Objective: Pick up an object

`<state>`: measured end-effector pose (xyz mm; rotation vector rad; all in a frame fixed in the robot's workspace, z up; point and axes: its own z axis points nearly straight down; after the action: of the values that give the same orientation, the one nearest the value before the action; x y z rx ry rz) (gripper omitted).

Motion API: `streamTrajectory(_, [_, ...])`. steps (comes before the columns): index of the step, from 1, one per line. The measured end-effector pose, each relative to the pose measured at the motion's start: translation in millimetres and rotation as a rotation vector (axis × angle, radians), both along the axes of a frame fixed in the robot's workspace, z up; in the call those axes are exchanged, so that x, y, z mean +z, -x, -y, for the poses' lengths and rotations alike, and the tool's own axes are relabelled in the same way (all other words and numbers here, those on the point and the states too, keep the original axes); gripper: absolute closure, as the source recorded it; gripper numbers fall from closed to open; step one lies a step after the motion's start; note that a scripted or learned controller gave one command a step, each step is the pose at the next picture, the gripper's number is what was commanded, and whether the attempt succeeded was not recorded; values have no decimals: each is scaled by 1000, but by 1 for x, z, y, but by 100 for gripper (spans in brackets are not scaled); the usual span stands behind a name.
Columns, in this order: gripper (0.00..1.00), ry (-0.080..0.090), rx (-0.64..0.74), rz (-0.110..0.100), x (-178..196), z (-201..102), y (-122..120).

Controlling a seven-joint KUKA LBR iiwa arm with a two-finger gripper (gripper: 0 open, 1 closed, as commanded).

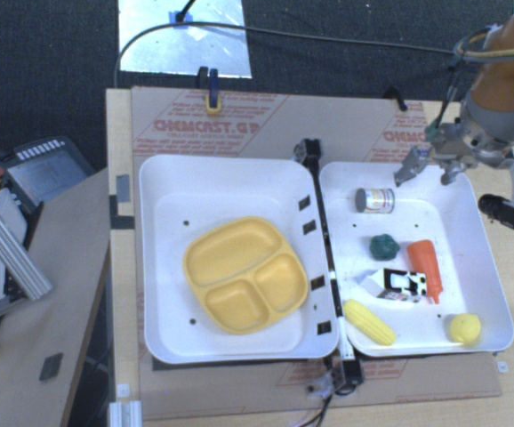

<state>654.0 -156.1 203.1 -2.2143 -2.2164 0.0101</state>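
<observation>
Above the far edge of the right bin (pixel 497 314) hangs the gripper (pixel 428 171). Its two fingers (pixel 407 169) are spread wide apart, and nothing sits between them. The grey arm (pixel 504 78) with its orange band comes in from the right side.

Just below the gripper, inside the right bin, lies a small can (pixel 375 200) on its side (it has a light label and a dark end). The can is near the gripper but not touching it.

Below the can sits a small dark green lump (pixel 383 246). It is too blurry to tell what it is, maybe a toy vegetable. Just right of the green lump lies an orange carrot (pixel 424 266), pointing toward the near side of the bin. Touching the carrot on its left is a black and white toy (pixel 401 285). Near the front of the right bin, a yellow corn cob (pixel 369 321) lies at a slant by the left wall. Well to the right of the corn, in the front corner, sits a yellow lemon (pixel 464 328).

Left of the right bin is the left bin (pixel 164 185). A yellow plate (pixel 244 274) with three parts rests in its middle.
</observation>
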Motion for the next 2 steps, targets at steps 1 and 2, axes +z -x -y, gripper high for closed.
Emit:
streamTrajectory(1, [0, 2, 2, 13, 8, 0, -3])
streamTrajectory(2, [0, 2, 2, 11, -33, 1, -5])
